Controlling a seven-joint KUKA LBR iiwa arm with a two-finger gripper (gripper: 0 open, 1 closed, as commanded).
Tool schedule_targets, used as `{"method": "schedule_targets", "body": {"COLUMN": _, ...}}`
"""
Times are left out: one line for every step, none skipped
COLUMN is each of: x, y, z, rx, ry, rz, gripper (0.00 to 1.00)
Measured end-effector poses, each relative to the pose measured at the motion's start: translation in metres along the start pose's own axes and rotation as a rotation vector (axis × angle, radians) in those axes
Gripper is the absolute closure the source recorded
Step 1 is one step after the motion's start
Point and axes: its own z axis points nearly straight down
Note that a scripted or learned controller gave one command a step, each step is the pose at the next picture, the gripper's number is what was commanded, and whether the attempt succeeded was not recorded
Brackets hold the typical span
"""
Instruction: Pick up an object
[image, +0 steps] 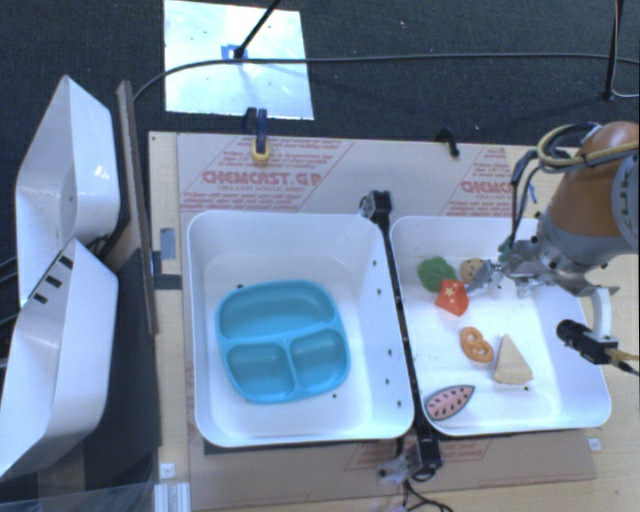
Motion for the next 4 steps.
{"method": "schedule_targets", "body": {"x": 0.000, "y": -0.001, "z": 0.052, "rx": 0.000, "ry": 0.000, "rz": 0.000, "gripper": 0.00}}
{"method": "schedule_targets", "body": {"x": 0.000, "y": 0.001, "z": 0.039, "rx": -0.005, "ry": -0.001, "rz": 0.000, "gripper": 1.00}}
{"method": "schedule_targets", "body": {"x": 0.005, "y": -0.001, "z": -0.005, "rx": -0.007, "ry": -0.001, "rz": -0.001, "gripper": 1.00}}
{"method": "schedule_targets", "body": {"x": 0.013, "y": -0.001, "z": -0.063, "rx": -0.007, "ry": -0.001, "rz": -0.001, "gripper": 1.00}}
